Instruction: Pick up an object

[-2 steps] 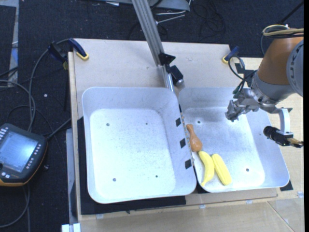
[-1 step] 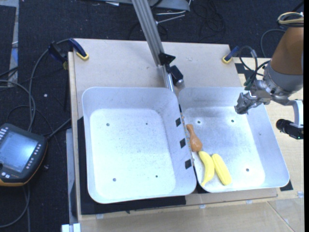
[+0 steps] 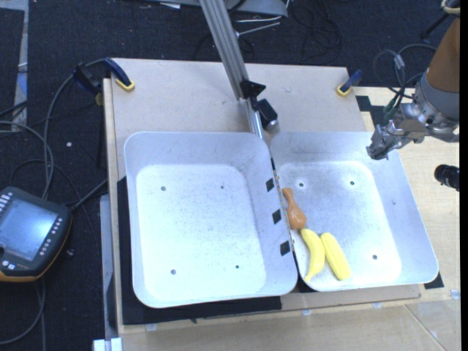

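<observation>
Hovering gripper [image 3: 379, 150], right bin [image 3: 409, 218] rim, bananas [image 3: 325, 254] apart

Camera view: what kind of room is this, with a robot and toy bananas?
Probably a robot lab. A grey arm reaches over two white bins on a bench, cables trail over the dark floor, and a handheld control pad lies beside it.

Bench [image 3: 190, 93]: tan board top, bearing two white bins side by side. Left bin [image 3: 197, 218] and right bin [image 3: 365, 189] touch along their inner edges. Yellow clamps at the far corners, left [image 3: 121, 79] and right [image 3: 345, 86]. Metal pole [image 3: 230, 42] rises at a slant behind the bins. Pendant [image 3: 25, 232] lies on dark floor at left, cables [image 3: 44, 145] trailing near it.
</observation>
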`<state>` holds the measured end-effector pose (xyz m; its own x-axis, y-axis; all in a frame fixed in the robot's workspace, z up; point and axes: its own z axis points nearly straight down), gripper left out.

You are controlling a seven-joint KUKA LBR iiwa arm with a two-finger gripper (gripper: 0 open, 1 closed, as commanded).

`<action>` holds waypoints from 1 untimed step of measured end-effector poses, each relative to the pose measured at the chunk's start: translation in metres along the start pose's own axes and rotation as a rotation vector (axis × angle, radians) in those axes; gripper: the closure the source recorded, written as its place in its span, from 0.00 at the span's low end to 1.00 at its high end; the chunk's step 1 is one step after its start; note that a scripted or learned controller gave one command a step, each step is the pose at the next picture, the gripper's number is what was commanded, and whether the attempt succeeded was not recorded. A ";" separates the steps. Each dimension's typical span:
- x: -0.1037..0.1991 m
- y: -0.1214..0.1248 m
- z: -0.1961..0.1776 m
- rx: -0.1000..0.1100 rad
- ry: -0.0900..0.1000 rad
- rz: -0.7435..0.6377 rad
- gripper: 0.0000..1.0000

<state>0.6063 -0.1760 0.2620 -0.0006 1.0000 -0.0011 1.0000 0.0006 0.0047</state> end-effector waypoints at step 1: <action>0.048 -0.005 0.005 0.005 0.002 -0.003 1.00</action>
<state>0.6012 -0.1284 0.2567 -0.0038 1.0000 0.0008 1.0000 0.0038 -0.0002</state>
